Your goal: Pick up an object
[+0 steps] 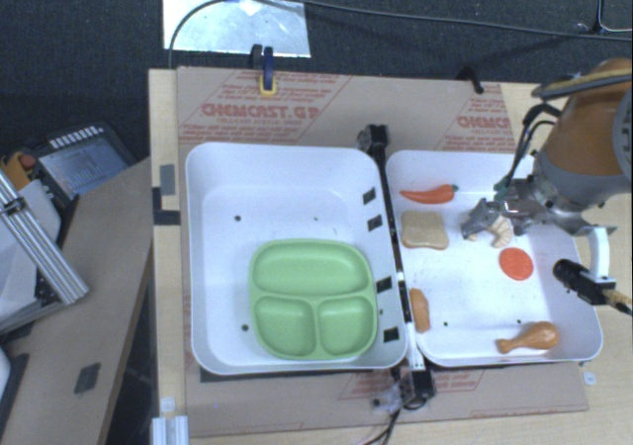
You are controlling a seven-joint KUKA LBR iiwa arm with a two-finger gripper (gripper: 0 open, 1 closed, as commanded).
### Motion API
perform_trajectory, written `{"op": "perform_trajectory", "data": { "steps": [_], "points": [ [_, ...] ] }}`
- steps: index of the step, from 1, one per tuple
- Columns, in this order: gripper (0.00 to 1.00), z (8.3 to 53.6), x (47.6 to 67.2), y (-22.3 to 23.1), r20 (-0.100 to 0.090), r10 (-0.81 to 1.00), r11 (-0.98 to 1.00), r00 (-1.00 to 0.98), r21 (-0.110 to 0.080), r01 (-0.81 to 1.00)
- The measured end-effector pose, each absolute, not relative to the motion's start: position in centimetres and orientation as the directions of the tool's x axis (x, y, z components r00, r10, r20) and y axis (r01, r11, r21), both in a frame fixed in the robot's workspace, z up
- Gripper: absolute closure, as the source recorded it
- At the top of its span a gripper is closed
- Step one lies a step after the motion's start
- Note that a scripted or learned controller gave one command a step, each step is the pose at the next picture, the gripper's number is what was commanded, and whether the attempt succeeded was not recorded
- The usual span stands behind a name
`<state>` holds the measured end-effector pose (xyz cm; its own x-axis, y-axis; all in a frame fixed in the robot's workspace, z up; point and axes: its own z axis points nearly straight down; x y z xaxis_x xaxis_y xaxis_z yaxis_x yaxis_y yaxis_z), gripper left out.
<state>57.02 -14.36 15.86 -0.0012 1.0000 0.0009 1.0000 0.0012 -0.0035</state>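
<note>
My gripper (485, 222) is low in the right bin (465, 346), reaching in from the right near the bin's middle. A small pale object (504, 229) lies right against it; whether it is gripped is unclear. A tan bread slice (425, 229) lies just left of the gripper. Behind that is a red-orange chilli with a green stem (428, 194). A red disc (515, 263) sits just in front of and right of the gripper. A brown drumstick (529, 337) rests near the front right corner. A small orange piece (419, 310) lies against the bin's left wall.
The left bin (213, 235) holds a green three-section plate (313, 298) towards its front. Black clips (376, 136) join the two bins along the divider. The arm's grey body with its orange band (584, 146) looms over the right bin's far right side.
</note>
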Motion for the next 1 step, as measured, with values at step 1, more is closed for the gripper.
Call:
{"op": "perform_trajectory", "data": {
  "steps": [1],
  "points": [
    [0.0, 10.45, 56.07, -14.85, 0.001, 1.0, 0.001, -0.001, -0.003, 1.0]
  ]
}}
